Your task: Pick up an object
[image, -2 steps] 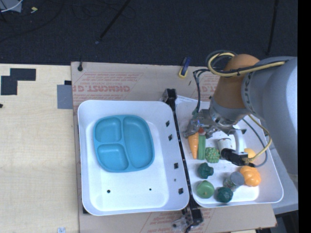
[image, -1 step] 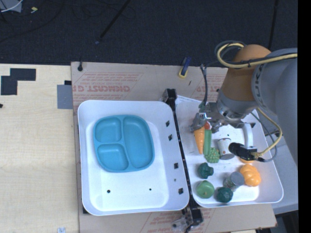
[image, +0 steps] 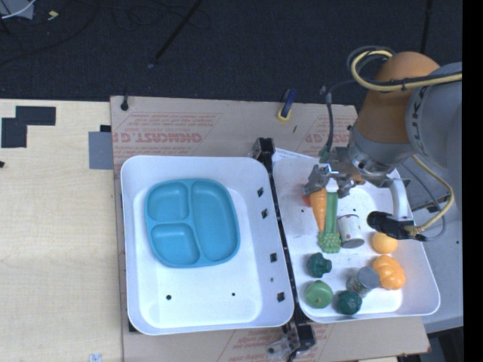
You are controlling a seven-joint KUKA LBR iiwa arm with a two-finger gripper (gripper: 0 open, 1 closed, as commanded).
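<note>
You have two white bins side by side: the left bin [image: 139, 292] holds a blue divided plate [image: 192, 222], the right bin [image: 423, 296] holds the clutter. The arm [image: 396, 104] reaches over the right bin's far end with the gripper [image: 329, 181] low above the toy carrot [image: 321, 206]. I can't tell you whether the pincer is apart or together, and the carrot lies on the bin floor with its green top [image: 330, 228] nearer you, so judge the pick as not yet done

Colours we see across the two bins

We see a light blue tray [image: 192, 222] in the left white bin [image: 143, 292]; an orange carrot [image: 320, 205] with green top; a yellow-orange fruit [image: 384, 243]; dark green pieces [image: 318, 265]; the grey arm's [image: 441, 119] orange band [image: 392, 100].
</note>
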